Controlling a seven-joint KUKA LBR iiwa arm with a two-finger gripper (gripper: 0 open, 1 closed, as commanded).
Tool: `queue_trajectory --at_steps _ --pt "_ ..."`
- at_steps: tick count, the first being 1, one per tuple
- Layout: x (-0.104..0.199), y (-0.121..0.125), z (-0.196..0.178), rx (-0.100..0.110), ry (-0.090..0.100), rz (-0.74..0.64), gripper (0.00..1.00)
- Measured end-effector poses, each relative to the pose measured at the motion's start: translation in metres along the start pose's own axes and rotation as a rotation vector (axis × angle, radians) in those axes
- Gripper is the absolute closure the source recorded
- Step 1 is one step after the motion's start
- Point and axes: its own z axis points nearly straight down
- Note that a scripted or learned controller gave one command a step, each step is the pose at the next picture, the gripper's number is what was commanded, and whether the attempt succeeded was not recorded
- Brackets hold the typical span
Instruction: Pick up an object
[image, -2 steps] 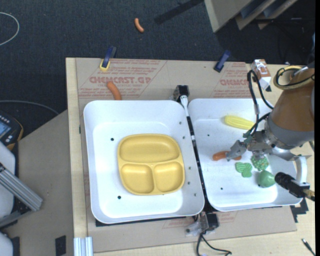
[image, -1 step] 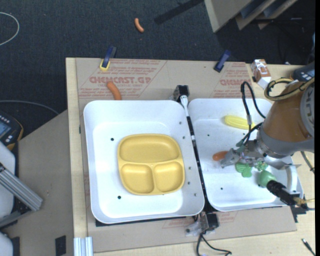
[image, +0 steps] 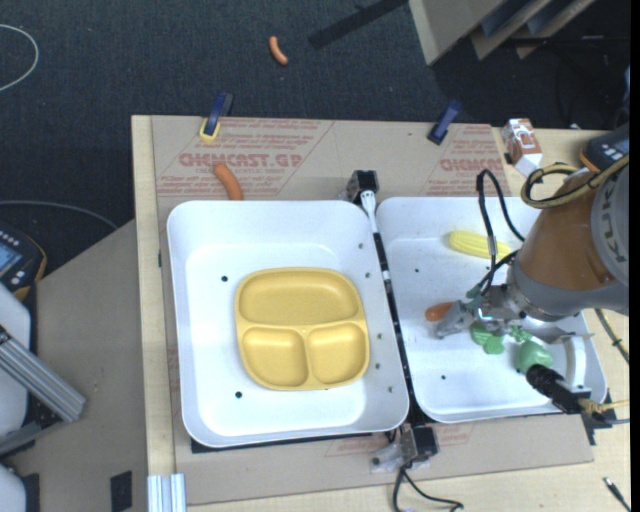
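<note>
My gripper (image: 468, 317) hangs low over the middle of the right bin (image: 440, 385), under the grey and orange arm (image: 565, 250) that reaches in from the right. A small orange piece (image: 437, 312) lies just left of the gripper, touching or nearly touching it. A green object (image: 490, 341) lies directly below and right of the gripper, and a second green piece (image: 531, 353) sits further right, partly under the wrist. A yellow corn-like object (image: 476, 243) rests near the bin's far side.
The left bin (image: 200, 300) holds a yellow divided tray (image: 300, 327). Black cables (image: 490, 215) loop above the right bin. A small orange item (image: 229, 181) and clamps (image: 213, 120) lie on the cardboard behind the bins.
</note>
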Motion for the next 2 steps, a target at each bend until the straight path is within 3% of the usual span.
queue_trajectory --at_steps 1,2 --pt "-0.002 0.001 -0.013 -0.007 -0.005 0.003 1.0" --pt "-0.007 0.003 -0.076 -0.009 -0.004 0.0 1.0"
